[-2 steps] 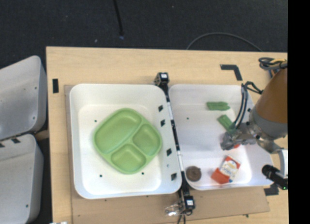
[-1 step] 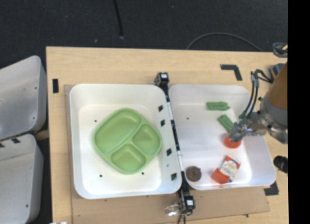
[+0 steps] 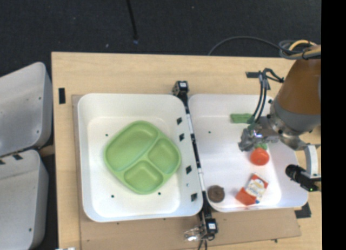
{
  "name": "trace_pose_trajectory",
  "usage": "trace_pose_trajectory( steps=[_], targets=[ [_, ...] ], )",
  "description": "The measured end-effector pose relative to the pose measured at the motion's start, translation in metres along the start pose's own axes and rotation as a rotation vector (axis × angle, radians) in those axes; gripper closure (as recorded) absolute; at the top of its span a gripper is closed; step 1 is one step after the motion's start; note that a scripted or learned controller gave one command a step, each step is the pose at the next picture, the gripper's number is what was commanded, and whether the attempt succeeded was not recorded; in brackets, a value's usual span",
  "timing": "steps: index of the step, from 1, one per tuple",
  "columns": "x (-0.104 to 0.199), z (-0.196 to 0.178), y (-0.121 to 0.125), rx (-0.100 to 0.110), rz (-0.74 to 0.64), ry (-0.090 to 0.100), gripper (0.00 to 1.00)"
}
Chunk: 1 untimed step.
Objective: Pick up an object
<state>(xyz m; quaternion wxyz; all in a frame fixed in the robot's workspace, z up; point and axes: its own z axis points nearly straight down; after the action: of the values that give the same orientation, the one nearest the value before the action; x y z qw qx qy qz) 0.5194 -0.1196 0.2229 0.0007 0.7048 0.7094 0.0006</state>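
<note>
A slanted overhead view shows a light wooden worktop [image 3: 65, 76] carrying two shallow white bins side by side. The left bin [image 3: 89, 200] holds a pale green plate [image 3: 141, 157] divided into three compartments, lying flat near the bin's middle.

The right bin [image 3: 216, 114] holds several small things. A flat green piece [image 3: 239, 117] lies toward the far side of the bin. An orange, rounded object [image 3: 260, 156] sits right of the bin's middle. Nearer the camera lies a red and white packet [image 3: 252, 189], tilted at an angle. A small, dark brown round object [image 3: 216, 193] rests by the bin's near left corner, close to the divide between the bins.

The grey arm with its orange band [image 3: 301, 87] reaches in from the right, over the right bin. Its end effector [image 3: 252, 140] hangs just above and to the left of the orange object, very near it, between that object and the green piece. The metal parts blur together, so it cannot be told whether they are apart or together, and nothing is visibly clamped.
</note>
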Motion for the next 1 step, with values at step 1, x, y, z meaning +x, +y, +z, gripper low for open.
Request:
trace_pose_trajectory(
  steps=[1],
  targets=[
    [0.0347, -0.0034, 0.0351, -0.002, 0.000, 0.000, 1.00]
  ],
)
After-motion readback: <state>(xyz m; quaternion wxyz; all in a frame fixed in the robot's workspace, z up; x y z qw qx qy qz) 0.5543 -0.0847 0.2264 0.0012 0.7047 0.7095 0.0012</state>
